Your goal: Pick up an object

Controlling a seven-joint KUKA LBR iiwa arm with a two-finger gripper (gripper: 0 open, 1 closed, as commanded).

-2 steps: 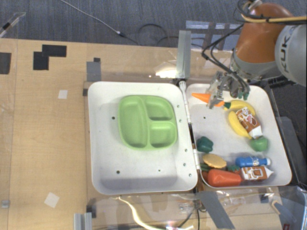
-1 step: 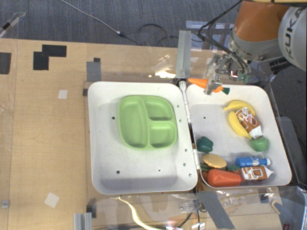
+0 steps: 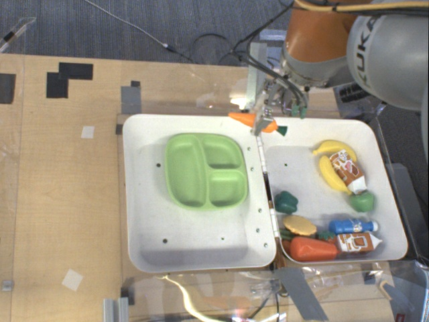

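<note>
Left bin (image 3: 144,200) carries a green divided tray (image 3: 205,171). At the bins' top junction, gripper (image 3: 265,121) is clamped on an orange carrot (image 3: 242,119), clear of the right bin (image 3: 382,159) clutter. Lift straight, slowly; the hold looks end-heavy.

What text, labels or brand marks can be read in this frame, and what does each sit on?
"KU", the visible start of larger lettering: on the grey arm housing.
Label on the brown packet lying on the banana: too blurred to read.
Label on the blue-capped bottle: too blurred to read.
Label on the brown carton: too blurred to read.
</note>
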